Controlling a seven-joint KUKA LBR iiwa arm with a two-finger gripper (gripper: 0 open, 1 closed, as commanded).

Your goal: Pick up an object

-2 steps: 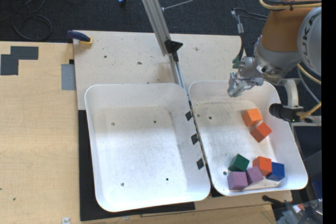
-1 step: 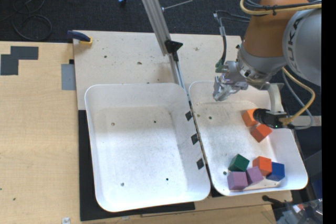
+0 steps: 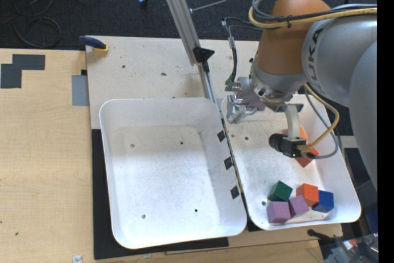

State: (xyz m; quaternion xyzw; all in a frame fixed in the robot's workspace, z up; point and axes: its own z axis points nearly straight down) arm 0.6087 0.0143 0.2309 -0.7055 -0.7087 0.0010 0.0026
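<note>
Item count: two white bins, one gripper, six blocks.

1. The left bin (image 3: 106,132) and the right bin (image 3: 352,197) stand side by side on the bench (image 3: 141,71), with their inner rims touching.
2. The gripper (image 3: 237,110) is positioned over the far left corner of the right bin, just beside the shared rim. How wide the gripper is open cannot be determined from this view. No object is visible in its grasp.
3. All six blocks lie in the right bin, well apart from the gripper.
4. Five blocks form a cluster at the near right corner: one green block (image 3: 282,190), one orange block (image 3: 309,193), one blue block (image 3: 324,200), a first purple block (image 3: 278,212) and a second purple block (image 3: 299,204). The two purple blocks touch each other. The orange block and the blue block are just beside each other.
5. One red block (image 3: 305,161) lies apart from the cluster, nearer the middle of the right side, and is partly hidden by robot hardware.
</note>
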